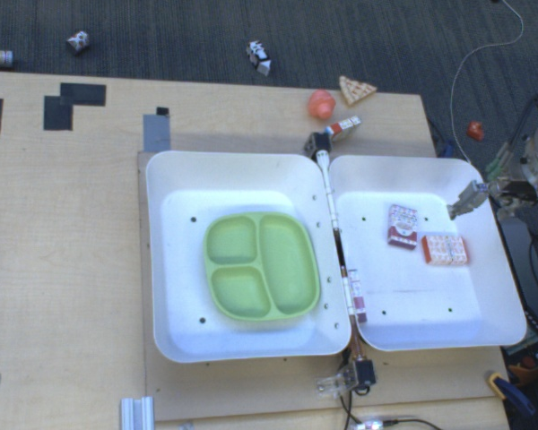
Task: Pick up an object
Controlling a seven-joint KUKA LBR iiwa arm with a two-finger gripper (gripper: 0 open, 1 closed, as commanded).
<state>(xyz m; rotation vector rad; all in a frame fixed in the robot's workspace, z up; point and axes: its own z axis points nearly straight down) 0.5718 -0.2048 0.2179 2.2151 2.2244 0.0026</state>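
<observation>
Jaws' state impossible to tell on the gripper (466, 200), poised at the right bin's (430, 325) far right edge; nothing lifted yet; red-and-white packet (402, 226) and small carton (445, 250) lying mid-bin; whole pick left.

white bins (175, 240); pale green tray (262, 265); red-white packets (402, 226)

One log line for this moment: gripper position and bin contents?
gripper: over right bin's upper right edge | right bin: two small red-white packets | left bin: green divided plate
</observation>
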